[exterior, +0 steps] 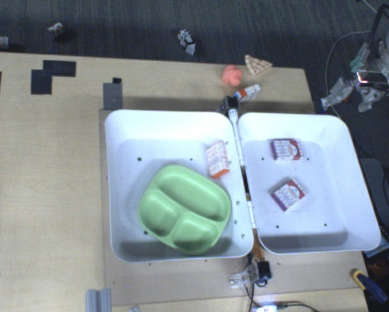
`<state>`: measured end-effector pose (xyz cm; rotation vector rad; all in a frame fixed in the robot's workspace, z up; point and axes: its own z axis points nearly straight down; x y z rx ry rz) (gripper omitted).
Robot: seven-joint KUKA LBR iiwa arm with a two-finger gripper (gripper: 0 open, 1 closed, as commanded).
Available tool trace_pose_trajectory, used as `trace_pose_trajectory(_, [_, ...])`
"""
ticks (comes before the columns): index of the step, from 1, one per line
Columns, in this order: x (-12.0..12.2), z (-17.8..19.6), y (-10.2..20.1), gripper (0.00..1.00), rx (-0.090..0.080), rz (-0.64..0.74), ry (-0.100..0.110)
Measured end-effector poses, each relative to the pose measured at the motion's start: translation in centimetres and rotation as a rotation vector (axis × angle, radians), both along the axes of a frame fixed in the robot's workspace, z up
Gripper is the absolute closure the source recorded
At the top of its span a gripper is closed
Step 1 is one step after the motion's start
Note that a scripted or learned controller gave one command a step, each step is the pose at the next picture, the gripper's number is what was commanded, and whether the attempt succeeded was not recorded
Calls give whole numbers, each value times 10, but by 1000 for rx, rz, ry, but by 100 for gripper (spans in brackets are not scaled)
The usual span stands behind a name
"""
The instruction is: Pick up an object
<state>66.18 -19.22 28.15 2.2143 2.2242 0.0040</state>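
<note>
A: Gripper (369, 77) is seen at the far right, off past the bench's right side, beyond the upper right corner of the right bin (360, 168). Well apart from every object. Finger spread can't be told at this size and blur; nothing is seen held.

B: Candidates?

A: Right bin: two small red-and-white packets. Upper packet (286, 149) lies near the bin's back, lower packet (289, 194) lies mid-bin, rotated a bit. They're near each other but not touching. Left bin (116, 174): a green divided plate (184, 208), tilted, and a third packet (217, 159) just beside the plate's upper right rim, close to the wall between the bins.

B: Target to be preferred?

A: Lower packet, judged best. Open floor on all sides, nearest to the arm's side. The third packet is crowded by the plate and divider wall, so finger clearance is judged poor. The plate is wide and smooth; only a rim pinch would be possible.

B: Approach notes?

A: Descent should be made straight down over the packet's centre, wrist turned so the short side is spanned. Packets look flat, so the fingertips should be brought right to the bin floor before closing, else they'd likely close above it. Lift should be checked before success is called.
</note>
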Motion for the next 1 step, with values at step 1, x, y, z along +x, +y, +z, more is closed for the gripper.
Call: trace_pose_trajectory(1, [8,-179,-13,0,0,0,0])
